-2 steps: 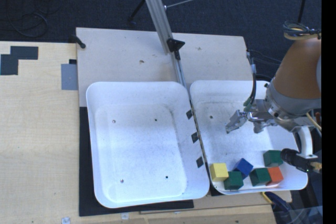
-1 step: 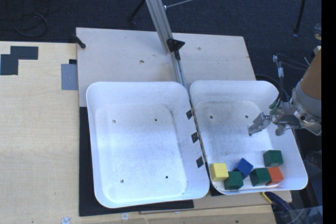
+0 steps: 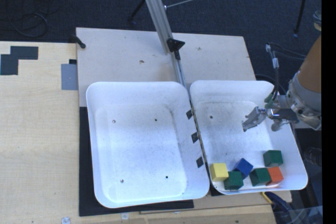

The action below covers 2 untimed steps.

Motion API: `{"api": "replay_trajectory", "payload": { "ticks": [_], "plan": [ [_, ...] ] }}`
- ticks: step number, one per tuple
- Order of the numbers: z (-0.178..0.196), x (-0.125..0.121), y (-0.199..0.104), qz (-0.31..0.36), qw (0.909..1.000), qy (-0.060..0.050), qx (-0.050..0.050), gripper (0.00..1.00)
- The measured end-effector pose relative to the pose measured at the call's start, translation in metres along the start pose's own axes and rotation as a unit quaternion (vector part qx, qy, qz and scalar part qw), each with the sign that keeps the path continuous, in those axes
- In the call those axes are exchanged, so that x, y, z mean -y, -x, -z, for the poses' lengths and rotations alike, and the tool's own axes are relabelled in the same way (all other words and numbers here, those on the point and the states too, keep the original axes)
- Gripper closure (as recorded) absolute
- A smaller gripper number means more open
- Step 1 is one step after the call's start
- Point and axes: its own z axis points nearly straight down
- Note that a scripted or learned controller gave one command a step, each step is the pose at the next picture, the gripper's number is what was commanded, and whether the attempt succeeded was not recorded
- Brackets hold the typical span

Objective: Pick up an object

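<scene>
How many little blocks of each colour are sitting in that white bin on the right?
Green foam blocks: 3
Yellow foam block: 1
Blue foam block: 1
Orange foam block: 1
Total: 6

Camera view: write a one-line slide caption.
Gripper hangs over the right bin; six blocks cluster at its near edge.

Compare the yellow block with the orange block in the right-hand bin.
The yellow block is plain yellow; the orange block is orange-red. The yellow block sits at the left end of the cluster, by the bin's inner wall; the orange block sits at the right end, near the outer rim. The orange block touches a green block. Both are small cubes lying along the right bin's near edge.
</scene>
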Motion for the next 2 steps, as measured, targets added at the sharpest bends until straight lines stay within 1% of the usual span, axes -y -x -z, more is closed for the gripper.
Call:
{"api": "replay_trajectory", "payload": {
  "ticks": [1,2],
  "plan": [
    [0.015,0.008,0.028,-0.003,1.0000,-0.001,0.001,0.00],
    [0.005,0.014,0.015,-0.001,1.0000,-0.003,0.000,0.00]
  ]
}}
